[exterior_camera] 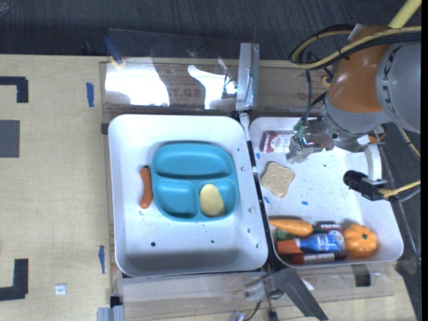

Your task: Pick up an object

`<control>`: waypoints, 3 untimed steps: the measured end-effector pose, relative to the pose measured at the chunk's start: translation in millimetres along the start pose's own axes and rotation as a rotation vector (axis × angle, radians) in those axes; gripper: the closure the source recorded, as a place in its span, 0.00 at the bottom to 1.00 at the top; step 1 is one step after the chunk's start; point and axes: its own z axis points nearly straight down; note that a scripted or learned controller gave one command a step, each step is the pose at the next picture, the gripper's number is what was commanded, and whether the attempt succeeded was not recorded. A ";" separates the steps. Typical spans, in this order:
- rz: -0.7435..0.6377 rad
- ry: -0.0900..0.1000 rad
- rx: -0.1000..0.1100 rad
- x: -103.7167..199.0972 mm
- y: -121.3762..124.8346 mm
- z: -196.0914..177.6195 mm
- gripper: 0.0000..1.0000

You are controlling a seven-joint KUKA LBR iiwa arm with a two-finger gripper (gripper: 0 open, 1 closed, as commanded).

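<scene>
In the left bin (pixel 127 246) a blue tray (pixel 194 179) is holding a yellow potato (pixel 212 199), and an orange sausage (pixel 144 187) is lying beside it. In the right bin (pixel 394 236), toast (pixel 277 178), carrot (pixel 292 227) and pumpkin (pixel 359 241) are resting. The end effector (pixel 302 144) is hanging near a red packet (pixel 275 141); I cannot tell its grip.

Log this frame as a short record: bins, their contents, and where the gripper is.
left bin: blue tray with a yellow piece in its lower right compartment; orange sausage beside the tray's left edge
right bin: cracker, red packet, carrot, bottle, pumpkin
gripper: over the right bin's upper part, next to the red packet
held: nothing seen
jaws: state unclear
</scene>
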 end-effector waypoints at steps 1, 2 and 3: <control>0.002 0.000 0.008 -1.1 -2.1 3.5 0.00; 0.162 -0.001 0.007 4.1 28.1 4.2 0.00; 0.160 -0.003 0.004 4.5 29.4 -7.1 1.00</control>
